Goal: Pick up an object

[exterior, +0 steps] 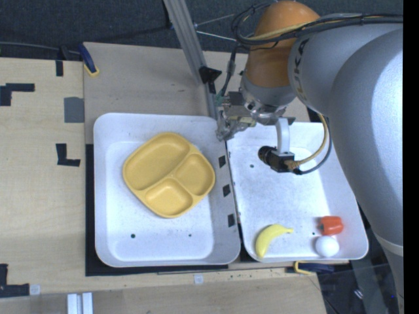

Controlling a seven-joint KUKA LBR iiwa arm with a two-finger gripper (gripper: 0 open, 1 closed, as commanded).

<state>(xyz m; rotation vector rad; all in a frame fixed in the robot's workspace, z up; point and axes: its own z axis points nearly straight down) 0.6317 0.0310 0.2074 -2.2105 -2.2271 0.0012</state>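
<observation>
Hovering over the right bin's point(340, 195) far edge, the end effector point(230, 124) hides whether it is open. A banana point(272, 237) lies near the front edge, likely light, smooth; grip its middle.

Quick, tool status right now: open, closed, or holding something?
Tool: cannot be told from this view. It sits over the far end of the divide between the two shallow white bins, with nothing visibly in it.
</observation>
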